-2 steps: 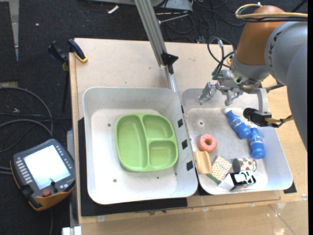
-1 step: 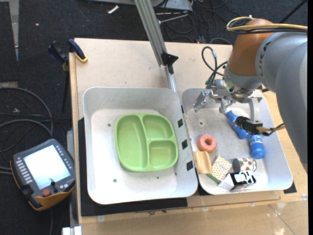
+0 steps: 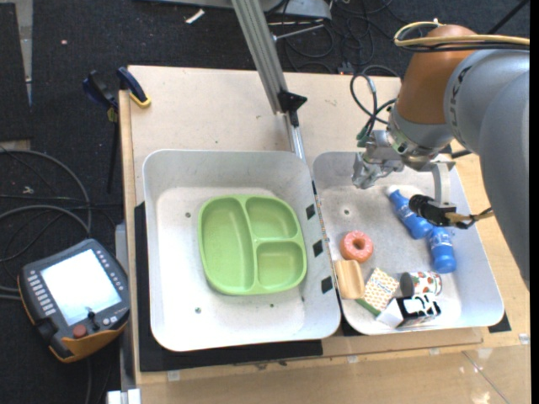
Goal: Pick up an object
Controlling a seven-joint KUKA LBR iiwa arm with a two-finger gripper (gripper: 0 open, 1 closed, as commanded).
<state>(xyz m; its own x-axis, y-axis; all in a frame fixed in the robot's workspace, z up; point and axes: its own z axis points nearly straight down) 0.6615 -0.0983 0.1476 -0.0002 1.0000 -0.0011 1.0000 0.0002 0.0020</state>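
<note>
handheld controller (image 3: pixel 74 297) with a pale screen sits off the bench (image 3: pixel 194 108) at the view's 8 o'clock. on the bench, the right bin (image 3: pixel 337 200) holds all the small things. at its 6 o'clock edge lies a black-and-white box (image 3: pixel 417 307). just beside it, towards 9 o'clock, is a patterned box (image 3: pixel 381 288), which touches a wooden block (image 3: pixel 348 279). the block's long axis runs roughly 12 to 6 o'clock, along the bin's 9 o'clock wall. a pink ring (image 3: pixel 358 245) lies flat just beyond the block's far end, near the middle of the bin. a blue bottle (image 3: pixel 410 217) lies on its side in the 3 o'clock half. its long axis runs from about 10 o'clock to 4 o'clock, with the narrow end pointing towards 10 o'clock. the left bin (image 3: pixel 160 192) holds one green plate (image 3: pixel 253 244) with three compartments. the plate lies flat near the bin's middle, with its largest compartment on the 9 o'clock side. the end effector (image 3: pixel 368 175) hangs over the bare floor at the right bin's 11 o'clock corner. it is near the bottle's narrow end but apart from it, and nothing shows in its grip. whether it is open or closed cannot be told.
</note>
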